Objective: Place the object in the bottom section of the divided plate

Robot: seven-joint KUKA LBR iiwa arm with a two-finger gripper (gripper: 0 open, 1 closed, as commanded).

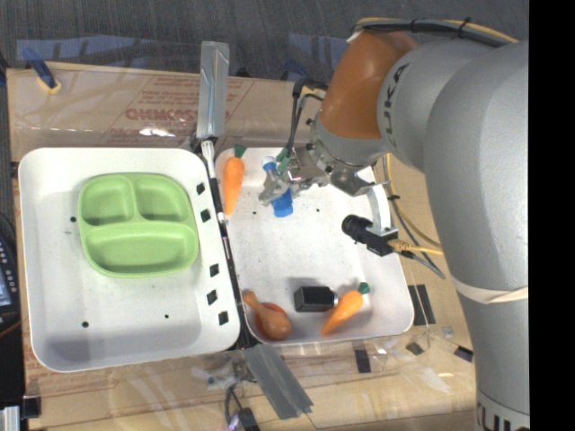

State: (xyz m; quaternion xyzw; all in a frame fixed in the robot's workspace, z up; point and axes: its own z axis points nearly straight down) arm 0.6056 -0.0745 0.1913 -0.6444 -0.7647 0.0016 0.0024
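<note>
The gripper [277, 189] hides its fingertips (blue object [283, 206] below).

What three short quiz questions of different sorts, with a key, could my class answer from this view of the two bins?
1. True or false: the green divided plate lies in the left bin.
2. How many carrots are in the right bin?
3. Multiple choice: the black block lies A) on the plate, B) between the chicken drumstick and the carrot near the right bin's front wall, C) outside both bins.

Key: 1 true. 2 two, the second carrot lying by the divider. 3 B.
</note>
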